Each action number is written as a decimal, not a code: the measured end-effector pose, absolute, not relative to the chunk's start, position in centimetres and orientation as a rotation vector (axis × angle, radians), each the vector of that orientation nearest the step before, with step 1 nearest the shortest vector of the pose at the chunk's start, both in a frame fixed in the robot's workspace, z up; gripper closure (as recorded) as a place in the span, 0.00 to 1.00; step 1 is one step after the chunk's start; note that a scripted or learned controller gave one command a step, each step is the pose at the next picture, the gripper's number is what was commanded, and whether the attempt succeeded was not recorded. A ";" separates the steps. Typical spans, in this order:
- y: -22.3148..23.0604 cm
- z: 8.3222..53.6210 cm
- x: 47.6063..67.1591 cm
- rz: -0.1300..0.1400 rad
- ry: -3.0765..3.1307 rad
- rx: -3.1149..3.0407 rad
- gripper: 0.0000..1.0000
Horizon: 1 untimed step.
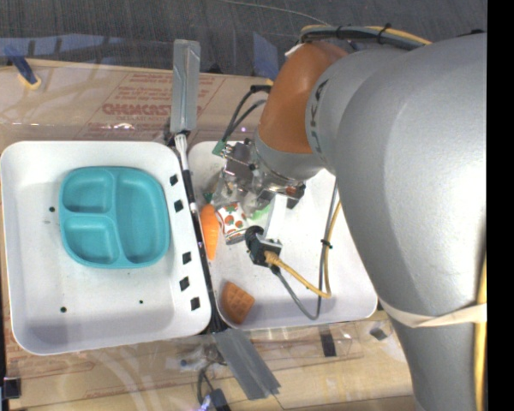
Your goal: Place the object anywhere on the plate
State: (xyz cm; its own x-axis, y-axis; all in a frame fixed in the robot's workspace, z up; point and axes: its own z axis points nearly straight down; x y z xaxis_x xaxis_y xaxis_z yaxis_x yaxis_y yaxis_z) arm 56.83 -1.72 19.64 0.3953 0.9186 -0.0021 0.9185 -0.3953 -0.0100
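Pincer (234, 197) tips blurred above carrot (210, 231), arm covering right bin (347, 302)

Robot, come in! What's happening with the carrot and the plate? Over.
Gripper low in right bin, by carrot. Nothing on plate, left bin. Divider between. Over.

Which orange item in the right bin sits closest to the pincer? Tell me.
The long orange carrot against the bin's left wall, beside the pincer; the tan-orange wedge lies farther off, near the front edge.
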 end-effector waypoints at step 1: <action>5.2 20.9 63.7 0.001 -1.908 -2.494 1.00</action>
State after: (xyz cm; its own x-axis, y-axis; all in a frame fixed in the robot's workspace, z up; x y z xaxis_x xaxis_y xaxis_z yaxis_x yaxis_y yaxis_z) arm 63.74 5.23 20.91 0.2614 0.9652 0.0002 0.9652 -0.2614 -0.0015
